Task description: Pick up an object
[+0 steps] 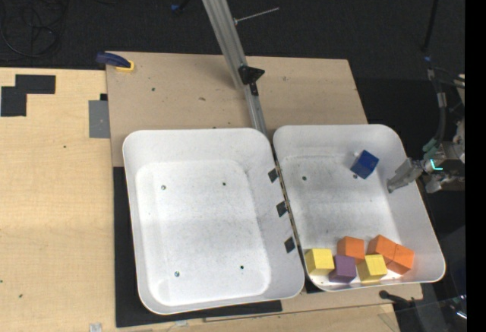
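A blue cube point(364, 163) rests against the far right wall of the right bin point(334, 142). Along that bin's near edge lies a cluster of blocks: a yellow cube point(320, 259), an orange block point(351, 247), a purple block point(345, 268), a second yellow cube point(372, 267) and a larger orange block point(394, 254). My gripper point(400, 178) hangs over the right rim of the right bin, just right of and slightly below the blue cube, not touching it. Nothing is visibly held.
The left bin point(152, 148) sits beside the right one, joined by black clips point(279, 207). A slanted aluminium bar point(225, 26) rises behind the bins. A small blue and yellow item point(115, 61) lies at the board's far left corner.
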